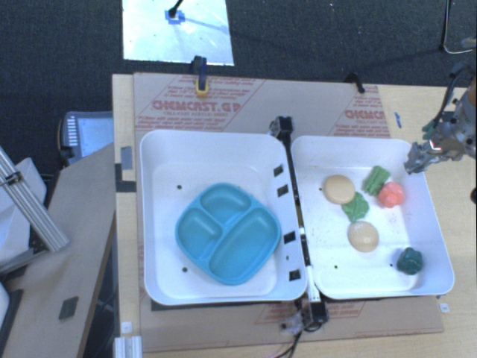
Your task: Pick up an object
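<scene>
So the counter point(246, 95) is seen running across the middle of the frame, covered by a brown sheet with red lettering, and two shallow white bins are set on it side by side. The left bin point(160, 151) is taken up mostly by a blue divided plate point(227, 233), which is laid flat in its lower middle with three compartments showing. The right bin point(432, 274) is where the small stuff is scattered, all of it in the right half of the frame.

A silvery square sheet point(175, 21) is seen at the upper left, on the dark floor beyond the counter.

The arm is only caught at the right edge, and the end effector point(421, 157) is parked over the upper right rim of the right bin. Nothing is pinched in it, but whether it's spread or pressed together honestly can't be told, it's too blurry and small.

Inside the right bin, a tan round piece point(338, 189) is found upper left, with a second pale one point(363, 236) lower down. A green leafy bit point(356, 206) is wedged between them. A green block point(376, 178) is tilted just beside a pink-orange ball point(390, 194), nearly touching. A dark teal lump point(409, 260) is left by itself at the lower right corner.
</scene>
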You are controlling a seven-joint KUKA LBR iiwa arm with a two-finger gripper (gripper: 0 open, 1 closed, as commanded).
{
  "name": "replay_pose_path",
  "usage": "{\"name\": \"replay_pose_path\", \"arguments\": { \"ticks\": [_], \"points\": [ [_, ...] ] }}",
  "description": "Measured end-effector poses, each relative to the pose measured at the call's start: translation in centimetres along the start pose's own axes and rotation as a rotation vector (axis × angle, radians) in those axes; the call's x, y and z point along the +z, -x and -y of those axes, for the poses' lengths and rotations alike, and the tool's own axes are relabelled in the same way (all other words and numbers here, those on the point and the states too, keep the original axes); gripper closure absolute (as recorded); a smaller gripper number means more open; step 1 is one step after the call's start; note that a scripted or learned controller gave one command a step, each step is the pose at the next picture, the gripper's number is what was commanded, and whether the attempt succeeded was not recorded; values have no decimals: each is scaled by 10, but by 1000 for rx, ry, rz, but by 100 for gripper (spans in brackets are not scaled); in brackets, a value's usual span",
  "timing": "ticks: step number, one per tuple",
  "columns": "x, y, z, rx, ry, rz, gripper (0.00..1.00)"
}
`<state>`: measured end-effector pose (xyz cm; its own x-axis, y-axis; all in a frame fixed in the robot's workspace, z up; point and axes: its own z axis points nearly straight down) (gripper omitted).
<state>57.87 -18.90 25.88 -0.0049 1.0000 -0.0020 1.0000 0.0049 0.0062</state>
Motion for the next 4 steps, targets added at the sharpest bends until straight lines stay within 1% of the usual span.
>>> {"name": "replay_pose_path", "arguments": {
  "ticks": [1,2,3,4],
  "points": [
    [15,-53,7,-2,-6,-2,100],
    [8,-109,15,-5,-4,-4,100],
    [14,-151,25,-4,-6,-3,100],
    [12,-205,37,-4,-6,-3,100]
  ]
}}
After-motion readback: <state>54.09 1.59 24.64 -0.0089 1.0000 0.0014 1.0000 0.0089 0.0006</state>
